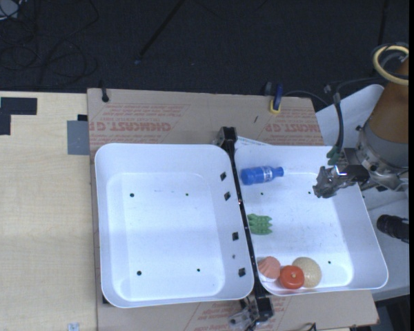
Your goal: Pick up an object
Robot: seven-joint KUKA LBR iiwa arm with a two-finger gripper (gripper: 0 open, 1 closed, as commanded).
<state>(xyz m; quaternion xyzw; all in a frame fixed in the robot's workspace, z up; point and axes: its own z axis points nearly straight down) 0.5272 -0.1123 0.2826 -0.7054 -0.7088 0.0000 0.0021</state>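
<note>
The hand [326, 186] hovers at three o'clock over the right bin [362, 219]; its grip cannot be told. A blue bottle [261, 175] lies toward nine o'clock of it, well apart.

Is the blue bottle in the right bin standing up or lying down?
Lying down. The blue plastic bottle rests on its side on the floor of the right white bin, its long axis running roughly left to right, pale cap end toward the right.
</note>
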